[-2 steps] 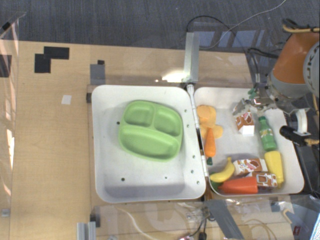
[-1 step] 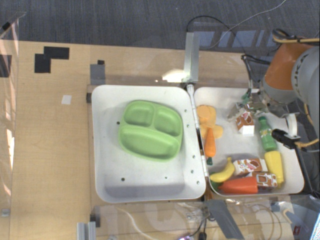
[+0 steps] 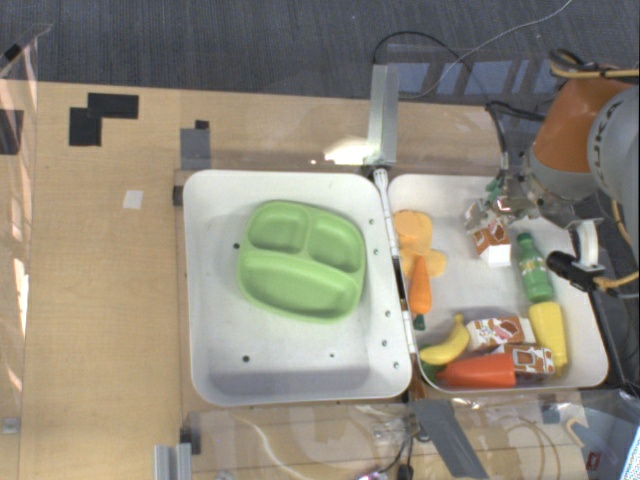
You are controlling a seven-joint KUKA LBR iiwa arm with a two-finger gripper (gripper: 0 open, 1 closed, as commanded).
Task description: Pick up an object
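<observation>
— Nearest to me, at the right bin's (image 3: 596, 368) near rim, I see a red pepper (image 3: 478, 371) with a banana (image 3: 447, 346) just behind it and two small cartons (image 3: 515, 346) beside them.

— And the gripper (image 3: 503, 206)?

— I find it low over the bin's far side, right above a small brown-and-white carton (image 3: 491, 240). Whether it touches or holds that carton, I cannot tell; how far apart it stands is blurred too.

— What crowds the carton?

— I see a green bottle (image 3: 534, 270) just right of it, with a yellow bottle (image 3: 549, 332) nearer me. Left of the carton lie an orange piece (image 3: 413, 230) and a carrot (image 3: 421, 288), by the wall.

— Room to move?

— I see bare floor between the carton and the carrot. Well left of the carton, the left bin (image 3: 215, 368) holds a green divided plate (image 3: 300, 260).
</observation>
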